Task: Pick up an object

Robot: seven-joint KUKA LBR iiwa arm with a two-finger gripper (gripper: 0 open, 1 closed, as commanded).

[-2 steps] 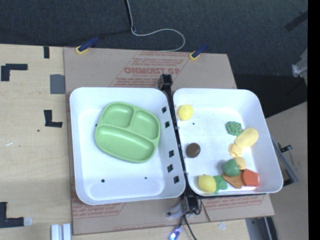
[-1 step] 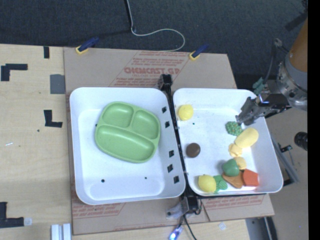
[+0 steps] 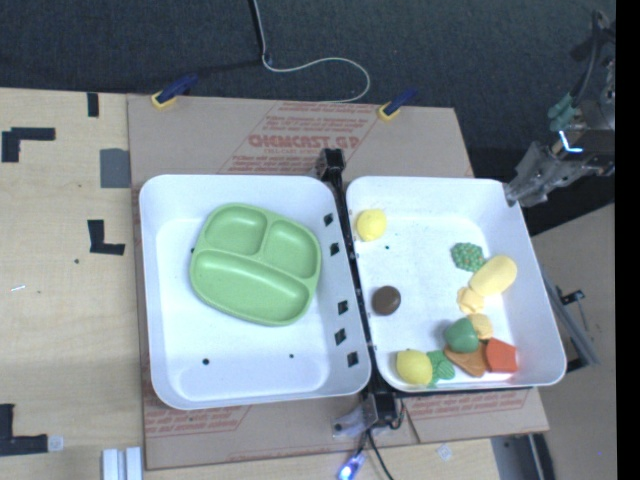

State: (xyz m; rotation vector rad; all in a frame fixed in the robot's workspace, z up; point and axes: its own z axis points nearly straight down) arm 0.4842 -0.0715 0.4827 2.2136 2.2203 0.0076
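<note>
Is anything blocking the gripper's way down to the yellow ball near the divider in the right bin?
Nothing visible does. The gripper is at the right bin's far right corner; the yellow ball lies alone by the divider, apart from the brown ball.

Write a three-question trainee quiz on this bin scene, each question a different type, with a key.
1. True or false: the green plate lies in the right bin.
2. Which toy lies nearest the divider? A) brown ball B) orange block C) green bumpy toy
3. Fill in: the gripper is beyond the right bin's far-____ corner.

Key: 1 false, it lies in the left bin; 2 A; 3 right.
</note>
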